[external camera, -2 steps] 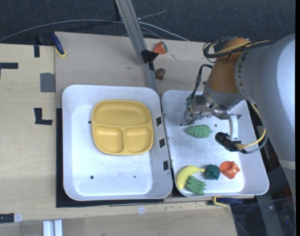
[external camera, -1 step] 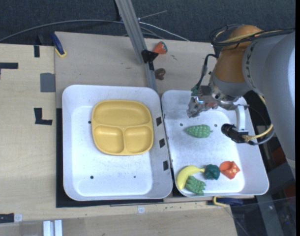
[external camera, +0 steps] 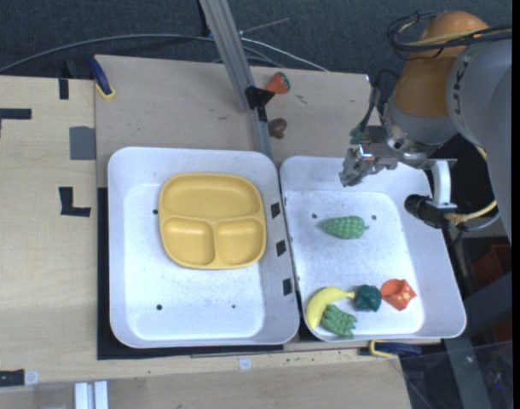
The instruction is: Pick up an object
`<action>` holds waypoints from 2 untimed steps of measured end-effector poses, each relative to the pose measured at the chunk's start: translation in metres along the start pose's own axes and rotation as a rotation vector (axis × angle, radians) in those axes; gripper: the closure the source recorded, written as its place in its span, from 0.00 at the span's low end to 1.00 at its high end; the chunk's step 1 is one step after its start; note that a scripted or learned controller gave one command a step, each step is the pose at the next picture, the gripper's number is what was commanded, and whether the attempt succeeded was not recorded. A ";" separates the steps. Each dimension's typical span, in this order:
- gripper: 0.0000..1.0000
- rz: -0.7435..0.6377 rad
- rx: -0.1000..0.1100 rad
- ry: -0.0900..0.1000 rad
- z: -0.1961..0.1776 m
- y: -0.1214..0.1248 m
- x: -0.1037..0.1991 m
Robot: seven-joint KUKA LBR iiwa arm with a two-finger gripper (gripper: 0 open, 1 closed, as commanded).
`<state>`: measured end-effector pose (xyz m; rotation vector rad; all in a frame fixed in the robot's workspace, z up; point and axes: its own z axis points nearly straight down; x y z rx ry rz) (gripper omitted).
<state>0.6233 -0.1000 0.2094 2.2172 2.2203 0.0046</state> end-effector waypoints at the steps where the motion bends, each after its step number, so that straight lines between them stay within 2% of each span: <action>1: 1.00 0.000 0.001 0.000 -0.044 0.003 -0.004; 2: 1.00 -0.004 0.006 0.001 -0.047 -0.015 0.042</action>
